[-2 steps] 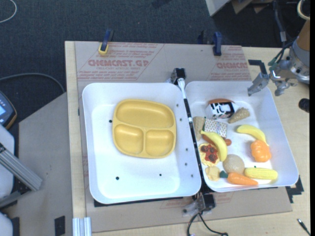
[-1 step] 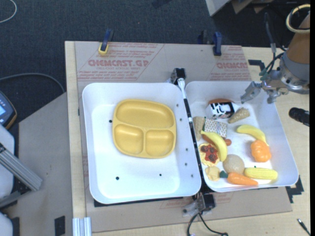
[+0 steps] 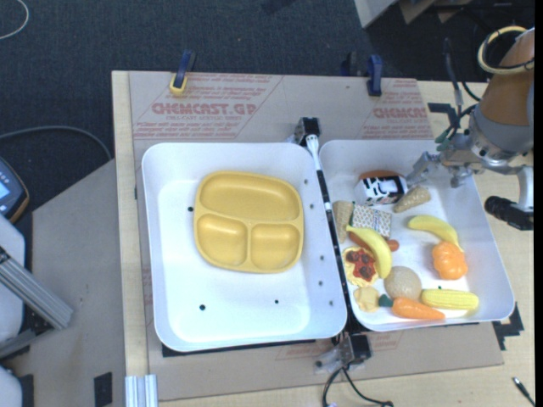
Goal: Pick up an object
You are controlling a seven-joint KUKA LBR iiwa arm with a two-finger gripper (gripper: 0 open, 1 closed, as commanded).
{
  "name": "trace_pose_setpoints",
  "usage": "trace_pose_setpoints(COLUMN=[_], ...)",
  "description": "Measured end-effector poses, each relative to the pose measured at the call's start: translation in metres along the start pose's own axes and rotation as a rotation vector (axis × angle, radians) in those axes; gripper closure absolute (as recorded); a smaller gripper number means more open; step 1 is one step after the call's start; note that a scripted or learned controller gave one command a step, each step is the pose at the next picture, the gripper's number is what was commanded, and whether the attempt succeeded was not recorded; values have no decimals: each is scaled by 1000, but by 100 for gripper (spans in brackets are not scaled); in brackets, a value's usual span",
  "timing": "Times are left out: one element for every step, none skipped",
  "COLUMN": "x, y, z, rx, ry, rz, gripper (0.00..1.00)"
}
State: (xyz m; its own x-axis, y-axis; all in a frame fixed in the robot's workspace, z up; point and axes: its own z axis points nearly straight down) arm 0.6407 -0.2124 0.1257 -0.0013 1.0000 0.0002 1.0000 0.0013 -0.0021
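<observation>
You see the toy foods clustered in the right bin (image 3: 496,265): a black-and-white item (image 3: 381,187) at the back, two bananas (image 3: 373,248) (image 3: 433,226), an orange (image 3: 449,261), a corn cob (image 3: 449,298) and a carrot (image 3: 416,310) toward the front. The gripper (image 3: 431,164) hovers over that bin's far edge, just beside the black-and-white item; its state cannot be judged. The left bin (image 3: 170,227) holds a yellow divided plate (image 3: 249,220).
</observation>
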Motion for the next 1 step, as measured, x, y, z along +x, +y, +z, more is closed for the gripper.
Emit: trace_pose_setpoints(x=[0], y=[5], z=[21], rx=[-16], ry=[-2], rz=[-1], gripper=[0])
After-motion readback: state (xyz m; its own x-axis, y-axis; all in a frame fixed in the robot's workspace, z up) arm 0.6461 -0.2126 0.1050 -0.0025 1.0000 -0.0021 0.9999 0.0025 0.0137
